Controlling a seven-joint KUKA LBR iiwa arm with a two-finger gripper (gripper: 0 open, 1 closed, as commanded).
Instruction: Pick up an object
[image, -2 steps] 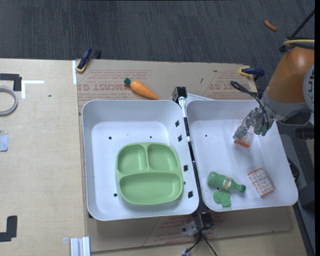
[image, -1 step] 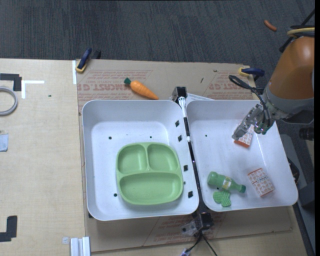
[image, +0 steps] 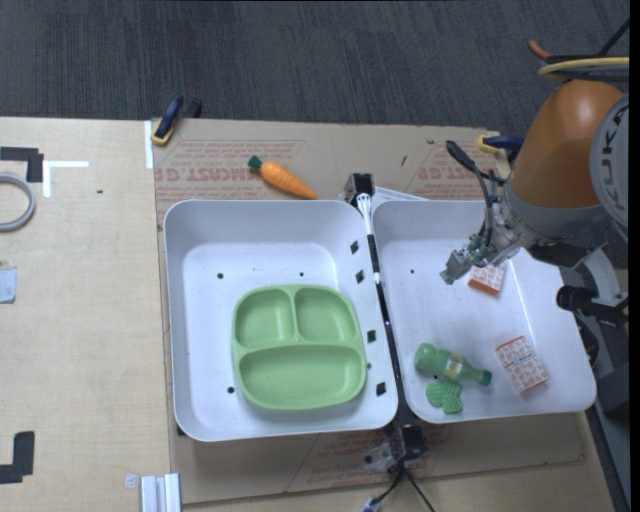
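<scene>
Orange-white packet, just beside tool

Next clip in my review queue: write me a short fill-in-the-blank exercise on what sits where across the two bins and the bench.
1. The divided green plate lies in the ____ bin.
2. The toy carrot lies on the cardboard, ____ both bins.
3. The green bottle lies in the right bin, near its ____ edge.
4. The gripper hangs over the ____ bin, beside a small orange-and-white packet.

Missing words: left; outside; front; right
</scene>
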